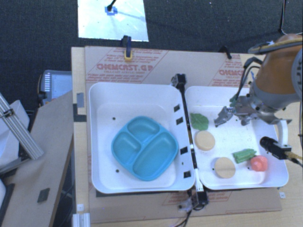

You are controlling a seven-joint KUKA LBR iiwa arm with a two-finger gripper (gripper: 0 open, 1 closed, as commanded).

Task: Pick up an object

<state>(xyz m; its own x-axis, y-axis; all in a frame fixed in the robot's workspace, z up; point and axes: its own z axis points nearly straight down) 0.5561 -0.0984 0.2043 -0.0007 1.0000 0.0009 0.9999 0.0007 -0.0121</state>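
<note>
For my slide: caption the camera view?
Gripper hovers above right bin of toy food; blue divided plate fills left bin.

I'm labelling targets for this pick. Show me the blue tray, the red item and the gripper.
Blue tray (124, 144): camera view, left bin, on its small left compartment.
Red item (259, 163): camera view, right bin's near right corner, on its middle.
Gripper (220, 119): camera view, over the right bin, at its tip.
</note>
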